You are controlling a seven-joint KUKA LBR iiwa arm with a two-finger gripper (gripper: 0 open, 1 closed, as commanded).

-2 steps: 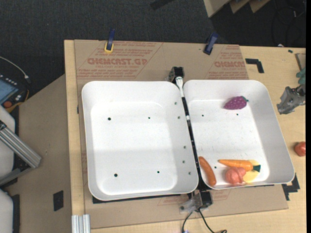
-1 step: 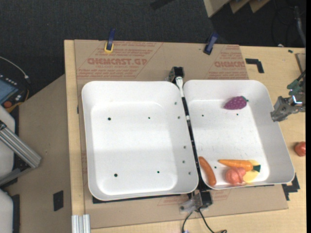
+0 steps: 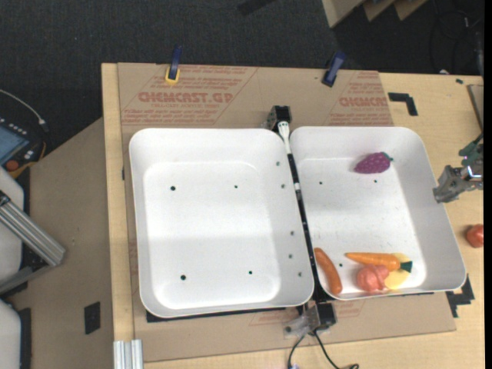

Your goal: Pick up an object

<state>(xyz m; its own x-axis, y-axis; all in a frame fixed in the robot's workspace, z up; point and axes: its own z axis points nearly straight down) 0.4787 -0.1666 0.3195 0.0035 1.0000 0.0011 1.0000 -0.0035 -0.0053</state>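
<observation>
Nearest the camera, in the right bin's (image 3: 430,206) front corner, lie 4 candidates: an orange sausage (image 3: 328,271), a carrot (image 3: 374,259), a pink piece (image 3: 370,279) and a yellow piece (image 3: 395,280). Descend vertically on the sausage, which lies apart. Purple grapes (image 3: 373,162) lie farther back. Tool (image 3: 460,177) at right edge: grip state cannot be determined. Tabletop (image 3: 231,91) is brown board.

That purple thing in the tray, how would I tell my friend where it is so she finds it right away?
Look at the right white bin of the two. In its far corner, away from the other toys, lies the purple grape bunch all by itself. The carrot, the sausage and the pink and yellow pieces huddle at the bin's near edge, and none of them is purple.
</observation>
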